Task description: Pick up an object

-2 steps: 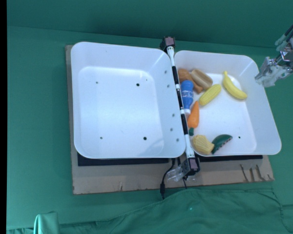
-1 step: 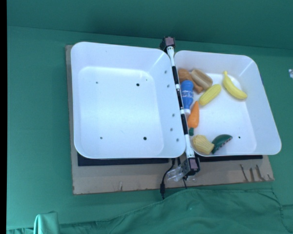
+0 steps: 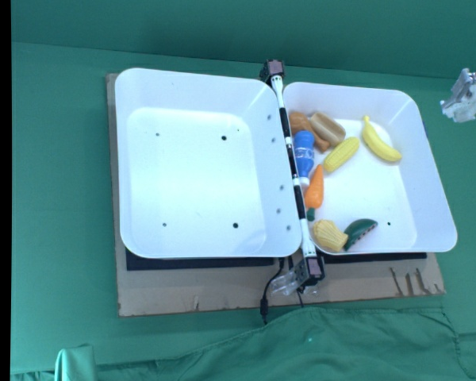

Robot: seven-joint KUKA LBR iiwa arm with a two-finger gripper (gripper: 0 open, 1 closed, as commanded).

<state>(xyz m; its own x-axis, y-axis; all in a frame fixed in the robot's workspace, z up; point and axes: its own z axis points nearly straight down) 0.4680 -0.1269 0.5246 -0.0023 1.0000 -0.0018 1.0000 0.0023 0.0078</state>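
The pale metal pincer (image 3: 465, 98) hangs at the far right of the frame, outside the right-hand shallow white plastic bin (image 3: 428, 182) and above the green-draped worktop (image 3: 63, 173). It is small and washed out here, so I cannot tell how it is set; nothing can be seen in it.

All the candidate things lie in that right bin, to the left of and below the pincer in the frame. Nearest is the curved yellow plastic banana (image 3: 379, 141), its long axis running from upper left to lower right. Just left of it is a yellow corn cob (image 3: 341, 155), slanting the other way. Further left, along the divider, are a tan hot-dog bun (image 3: 327, 125), a blue and white bottle (image 3: 304, 153) and an orange carrot (image 3: 315, 187), the last two roughly upright in the frame. At the bin's lower edge a short yellow ribbed piece (image 3: 330, 234) touches a dark green curved piece (image 3: 359, 229).

The left-hand white bin (image 3: 135, 101) holds no objects.

By my judgement the pick has not begun. The banana is the closest target; the coming move would travel leftward and down over the bin rim, with the grip set across the banana's diagonal axis.
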